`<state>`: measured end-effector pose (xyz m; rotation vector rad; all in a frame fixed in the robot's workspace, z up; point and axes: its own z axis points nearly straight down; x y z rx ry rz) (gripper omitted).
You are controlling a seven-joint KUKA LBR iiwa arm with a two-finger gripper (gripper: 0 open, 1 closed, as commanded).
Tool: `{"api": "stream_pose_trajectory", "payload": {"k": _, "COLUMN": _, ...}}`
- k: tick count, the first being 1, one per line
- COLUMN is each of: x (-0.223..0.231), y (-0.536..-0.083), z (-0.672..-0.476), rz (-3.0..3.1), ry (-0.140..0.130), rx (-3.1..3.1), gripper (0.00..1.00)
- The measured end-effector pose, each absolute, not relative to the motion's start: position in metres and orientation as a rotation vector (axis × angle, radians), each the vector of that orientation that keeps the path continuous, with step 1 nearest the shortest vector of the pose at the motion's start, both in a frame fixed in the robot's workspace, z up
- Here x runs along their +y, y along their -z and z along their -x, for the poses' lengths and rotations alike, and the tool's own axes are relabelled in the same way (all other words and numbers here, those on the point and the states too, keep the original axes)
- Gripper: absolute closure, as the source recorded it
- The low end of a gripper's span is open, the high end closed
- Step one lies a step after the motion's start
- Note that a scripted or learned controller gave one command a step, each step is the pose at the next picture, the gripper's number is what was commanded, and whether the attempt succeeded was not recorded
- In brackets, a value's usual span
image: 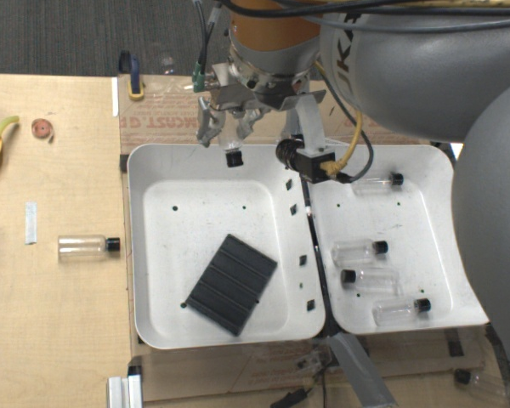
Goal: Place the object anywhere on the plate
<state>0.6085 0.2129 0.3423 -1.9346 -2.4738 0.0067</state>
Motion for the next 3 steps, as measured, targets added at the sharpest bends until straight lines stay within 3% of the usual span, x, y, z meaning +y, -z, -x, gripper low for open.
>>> {"api": "stream_pose_trajectory", "payload": {"k": 1, "x": 0.212, "y": -0.255, "z": -0.545, "rz": 2.251, "ry": -0.010, "rx": -2.189, "gripper": 1.00}}
{"api": "stream_pose_trajectory", "payload": {"k": 2, "x": 0.226, "y": -0.144, "z": -0.503, "rz": 2.221, "ry": -0.010, "rx": -2.220, "gripper": 1.00}}
{"api": "stream_pose_trajectory", "payload": {"k": 3, "x": 0.227, "y": -0.277, "z": -0.611, "rz": 2.180, "ry": -0.005, "rx": -2.264, "gripper": 1.00}}
